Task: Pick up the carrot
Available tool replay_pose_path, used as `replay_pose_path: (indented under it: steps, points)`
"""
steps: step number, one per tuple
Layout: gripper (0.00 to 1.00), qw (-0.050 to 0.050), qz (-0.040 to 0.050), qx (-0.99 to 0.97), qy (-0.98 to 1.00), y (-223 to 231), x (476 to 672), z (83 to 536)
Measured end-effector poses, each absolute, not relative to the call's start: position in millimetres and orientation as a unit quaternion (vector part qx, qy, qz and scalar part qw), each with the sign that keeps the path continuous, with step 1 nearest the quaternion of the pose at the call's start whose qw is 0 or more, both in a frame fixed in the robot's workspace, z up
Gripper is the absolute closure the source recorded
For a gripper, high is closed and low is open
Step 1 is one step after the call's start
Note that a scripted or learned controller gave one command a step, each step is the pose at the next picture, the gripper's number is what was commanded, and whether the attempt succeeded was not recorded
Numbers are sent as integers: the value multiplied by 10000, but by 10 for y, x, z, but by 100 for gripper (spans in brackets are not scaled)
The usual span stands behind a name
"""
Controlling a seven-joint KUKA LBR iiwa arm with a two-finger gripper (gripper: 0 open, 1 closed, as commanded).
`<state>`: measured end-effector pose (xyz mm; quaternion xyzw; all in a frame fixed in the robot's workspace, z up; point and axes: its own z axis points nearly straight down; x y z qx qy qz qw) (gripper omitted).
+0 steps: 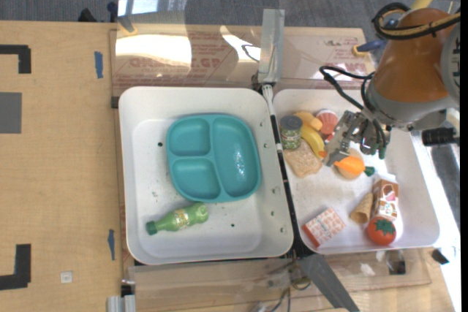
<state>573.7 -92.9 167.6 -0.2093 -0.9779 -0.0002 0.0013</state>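
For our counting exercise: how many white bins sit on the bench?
2. The left bin holds a teal plate and green bottle; the right bin holds the carrot.

Divided plate (214,157) and bottle (178,218) in left bin (135,179); carrot (350,167) under tool (356,145) in right bin (420,208).

You get bright, even overhead light, strong glare on the clear sheet (164,47) at the desk's (58,157) far edge, soft shadows, slightly soft focus.
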Motion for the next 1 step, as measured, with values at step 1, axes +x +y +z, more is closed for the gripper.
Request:
replay_pose_path:
  steps: [1]
  points:
    - [100, -20, -16, -1820, -9833, -266, 5261, 1858]
